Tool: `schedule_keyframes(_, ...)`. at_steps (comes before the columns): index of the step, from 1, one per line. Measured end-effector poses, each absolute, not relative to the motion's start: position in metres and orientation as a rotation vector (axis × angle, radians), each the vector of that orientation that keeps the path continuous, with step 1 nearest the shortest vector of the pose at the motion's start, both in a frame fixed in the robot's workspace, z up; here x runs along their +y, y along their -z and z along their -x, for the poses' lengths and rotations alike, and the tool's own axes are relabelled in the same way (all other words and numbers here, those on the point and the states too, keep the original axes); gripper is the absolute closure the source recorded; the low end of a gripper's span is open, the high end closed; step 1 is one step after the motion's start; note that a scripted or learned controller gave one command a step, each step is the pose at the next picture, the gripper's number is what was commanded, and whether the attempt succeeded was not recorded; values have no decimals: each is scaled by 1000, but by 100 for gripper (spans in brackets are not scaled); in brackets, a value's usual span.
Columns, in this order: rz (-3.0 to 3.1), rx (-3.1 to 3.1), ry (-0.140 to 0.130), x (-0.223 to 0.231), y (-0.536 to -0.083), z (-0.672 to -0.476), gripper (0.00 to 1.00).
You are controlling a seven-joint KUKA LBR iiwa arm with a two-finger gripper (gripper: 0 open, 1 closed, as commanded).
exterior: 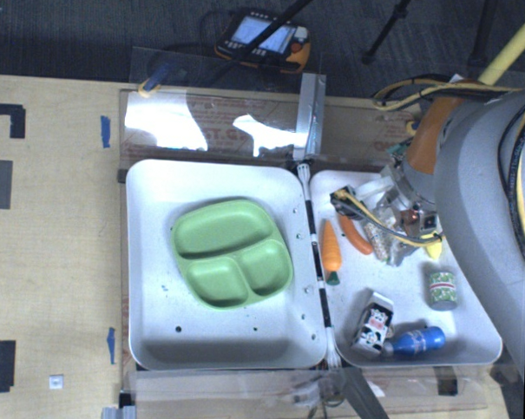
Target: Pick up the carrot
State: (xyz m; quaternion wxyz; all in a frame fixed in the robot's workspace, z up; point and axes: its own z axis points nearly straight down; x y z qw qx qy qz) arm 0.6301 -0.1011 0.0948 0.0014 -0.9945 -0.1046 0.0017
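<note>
Down at the near edge of the right bin (478, 340), a blue bottle (417, 341) is lying on its side, and just beside it a small black-and-white carton (375, 325) is resting at a tilt. A little further up, a small green-patterned can (442, 288) is standing near the bin's right wall. Over in the left bin (148, 243), a green divided plate (233, 252) is sitting in the middle, three compartments facing up.

Now the carrot (331, 251): it is lying lengthwise along the left side of the right bin, close to the divider between the bins, its green end pointing toward the near side. A second, smaller orange piece (358, 240) is lying slantwise just beside it.

Above that, the gripper (388, 229) is hanging low over the far part of the right bin, with cables looping around it, apart from the carrot. Whether it is open or closed, I cannot tell, with the wiring cluttering it. Something yellow (433, 249) is peeking out at its right. The grey arm (489, 188) is reaching in from the right, with its orange band (429, 133) showing at the far side.
</note>
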Motion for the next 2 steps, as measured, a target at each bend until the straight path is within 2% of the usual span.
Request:
schedule_keyframes(1, 3090, -568, -1, -111, -106, -649, 100)
schedule_keyframes(2, 3113, -407, 0, -99, -85, -606, 100)
